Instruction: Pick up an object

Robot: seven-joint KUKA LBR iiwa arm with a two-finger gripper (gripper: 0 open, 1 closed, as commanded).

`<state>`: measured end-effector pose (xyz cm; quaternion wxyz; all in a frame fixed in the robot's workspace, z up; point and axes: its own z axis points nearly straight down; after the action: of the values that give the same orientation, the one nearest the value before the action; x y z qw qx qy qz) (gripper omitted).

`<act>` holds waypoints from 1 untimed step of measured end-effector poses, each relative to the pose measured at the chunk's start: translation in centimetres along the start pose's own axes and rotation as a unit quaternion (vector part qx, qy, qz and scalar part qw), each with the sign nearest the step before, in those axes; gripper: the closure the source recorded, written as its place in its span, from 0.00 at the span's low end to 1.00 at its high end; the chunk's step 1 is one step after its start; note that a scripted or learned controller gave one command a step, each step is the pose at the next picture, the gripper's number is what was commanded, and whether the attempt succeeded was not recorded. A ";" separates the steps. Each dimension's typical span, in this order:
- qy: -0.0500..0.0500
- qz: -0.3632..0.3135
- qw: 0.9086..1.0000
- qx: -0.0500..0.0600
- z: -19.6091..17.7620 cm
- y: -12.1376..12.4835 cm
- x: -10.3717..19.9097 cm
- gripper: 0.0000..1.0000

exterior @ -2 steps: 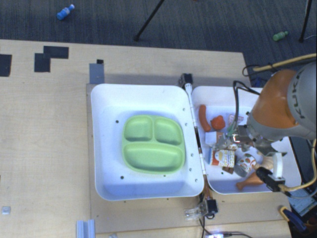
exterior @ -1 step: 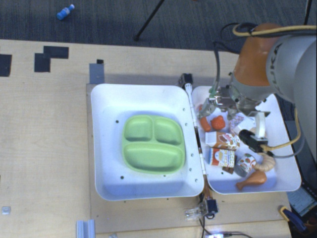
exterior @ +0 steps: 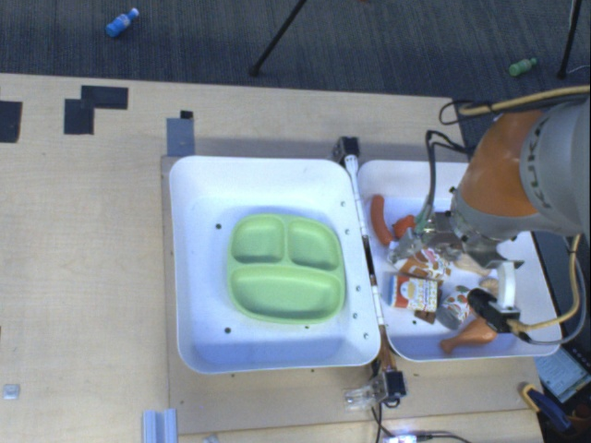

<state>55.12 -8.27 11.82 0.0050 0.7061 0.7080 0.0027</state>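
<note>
Gripper is positioned over clutter at the right bin's 9 o'clock; jaw state cannot be told. A single item should be isolated.

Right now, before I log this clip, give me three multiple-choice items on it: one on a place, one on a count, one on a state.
1. Where does the green divided tray lie?
A. In the left bin
B. In the right bin
C. On the floor

2. How many compartments does the tray have?
A. Two
B. Three
C. Five

3. Where is the arm's wrist?
A. Over the left bin
B. Over the right bin
C. Off the bench, over the carpet

Answers:
1 A: the tray sits in the middle of the left bin.
2 B: two small wells above one long one.
3 B: the orange band hangs over the right bin, above its pile of small items.
</note>
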 end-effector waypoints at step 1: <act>-0.002 0.000 1.000 -0.008 0.7 -0.8 -0.2 0.00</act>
<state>54.27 -8.48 11.13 0.0122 0.7057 0.7083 0.0066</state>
